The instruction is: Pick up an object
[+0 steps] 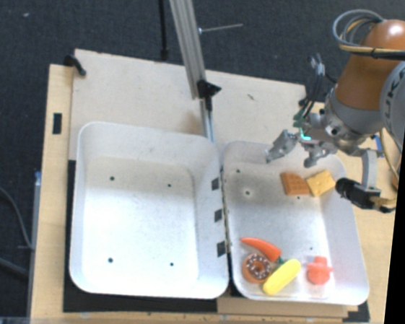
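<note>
End effector (pixel 295 150) hangs with fingers spread, nothing between them, over right bin's (pixel 340 231) far end | nearest target, tan cracker pair (pixel 307 183), lies just below toward camera | toy food cluster (pixel 278 266) sits well apart at near rim

Cut off and unclear

The arm (pixel 376 76) runs off the top-right edge; the donut (pixel 254 267) lies partly under the corn (pixel 282 275).

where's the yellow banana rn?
The banana lies in the right bin, near its front edge, between the donut on its left and the red toy on its right, just below the carrot.
</note>
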`<state>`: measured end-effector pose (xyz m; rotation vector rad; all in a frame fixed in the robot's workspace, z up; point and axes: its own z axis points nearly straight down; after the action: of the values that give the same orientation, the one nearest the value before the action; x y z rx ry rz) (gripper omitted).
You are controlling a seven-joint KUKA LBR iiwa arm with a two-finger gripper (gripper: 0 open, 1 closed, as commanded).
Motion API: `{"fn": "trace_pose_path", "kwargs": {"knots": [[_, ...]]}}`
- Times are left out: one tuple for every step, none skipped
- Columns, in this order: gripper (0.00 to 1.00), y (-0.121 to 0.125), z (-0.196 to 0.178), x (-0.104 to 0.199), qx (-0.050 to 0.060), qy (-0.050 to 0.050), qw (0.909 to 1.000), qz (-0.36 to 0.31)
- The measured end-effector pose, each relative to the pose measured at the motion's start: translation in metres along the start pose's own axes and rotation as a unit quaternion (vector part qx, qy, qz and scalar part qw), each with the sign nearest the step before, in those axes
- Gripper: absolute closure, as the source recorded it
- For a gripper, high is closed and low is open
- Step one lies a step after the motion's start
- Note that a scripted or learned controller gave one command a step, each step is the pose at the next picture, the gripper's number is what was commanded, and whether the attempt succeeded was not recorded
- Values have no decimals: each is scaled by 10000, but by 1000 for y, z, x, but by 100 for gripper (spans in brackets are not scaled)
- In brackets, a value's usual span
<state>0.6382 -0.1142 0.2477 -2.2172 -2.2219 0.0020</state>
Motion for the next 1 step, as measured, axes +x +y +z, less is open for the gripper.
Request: {"fn": "trace_pose_path", "kwargs": {"knots": [[0, 1, -2, 0, -21, -4, 10000, -4]]}}
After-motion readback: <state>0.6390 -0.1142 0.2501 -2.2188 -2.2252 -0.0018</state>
